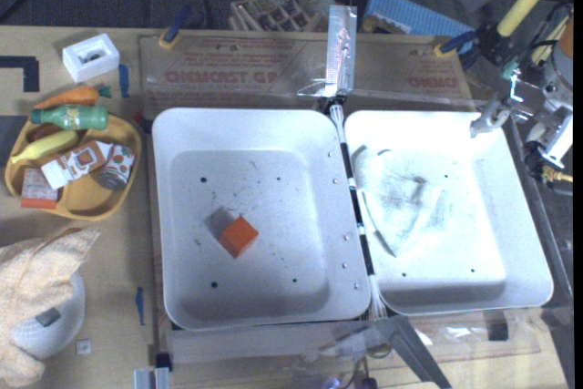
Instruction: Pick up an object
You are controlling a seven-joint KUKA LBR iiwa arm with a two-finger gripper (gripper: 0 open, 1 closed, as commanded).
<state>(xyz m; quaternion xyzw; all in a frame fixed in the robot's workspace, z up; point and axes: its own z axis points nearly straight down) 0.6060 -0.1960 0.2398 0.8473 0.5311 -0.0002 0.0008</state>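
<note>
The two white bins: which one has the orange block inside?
The left bin, the one farther from the arm. The orange block lies on its floor, near the middle; the right bin shows grey scuff marks.

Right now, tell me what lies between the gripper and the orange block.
In the camera view, the gripper hangs at the right bin's far corner. Between it and the orange block lie that bin's scuffed floor and the bins' joined rims.

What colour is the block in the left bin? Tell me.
Orange: the block lies on the left bin floor, clearest in the camera view.
</note>
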